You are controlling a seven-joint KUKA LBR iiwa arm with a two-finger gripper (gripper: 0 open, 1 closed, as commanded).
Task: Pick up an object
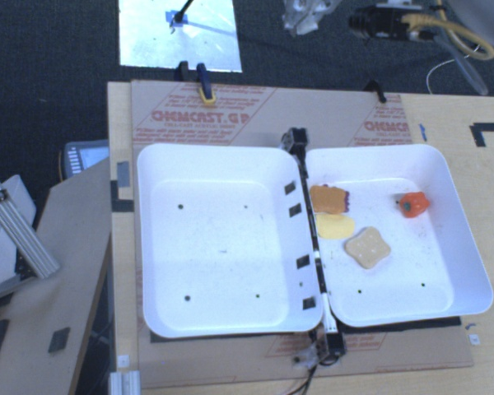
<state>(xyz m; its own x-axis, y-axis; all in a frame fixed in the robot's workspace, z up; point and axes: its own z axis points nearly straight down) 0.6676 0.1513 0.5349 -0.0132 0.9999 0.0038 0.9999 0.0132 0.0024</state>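
Observation:
The right bin (453, 220) holds several small items. An orange-brown piece with a purple edge (329, 198) lies near the divider. Just below it is a flat yellow piece (336, 226), and a tan toast-shaped piece (367, 248) sits right of that. A small red-orange pepper-like object (412, 204) lies apart toward the right wall. My gripper (306, 11) hangs at the top of the view, beyond the far edge of the bench, well away from both bins and all the items. Nothing shows in its grasp.
The left bin (148, 220) sits beside the right one, joined by a black-clipped seam (309, 245). Both rest on a cardboard sheet (230, 113). A shiny metal plate (179, 23) lies on the floor at the back left. Cables and hoses (445, 31) run at the top right.

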